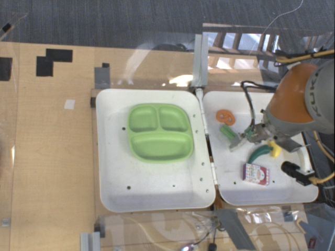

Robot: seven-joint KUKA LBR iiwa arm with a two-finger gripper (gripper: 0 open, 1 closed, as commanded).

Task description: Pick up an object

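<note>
My gripper [242,139] hangs low over the middle of the right bin [230,190], with the arm coming in from the right. Its tip is right beside a small green stick-like piece [227,132], which lies just left of it. Whether they touch I cannot tell. An orange round piece [225,116] lies a little farther back. A teal curved object [259,153] with a yellow part [275,151] lies just right of the gripper's tip. A small pink and white box [256,173] rests nearer the front.
The left bin [112,187] holds a light green divided plate [159,132] near its middle. A raised divider [205,140] separates the two bins. The arm's orange-banded body [293,101] looms over the right bin's back right part.
</note>
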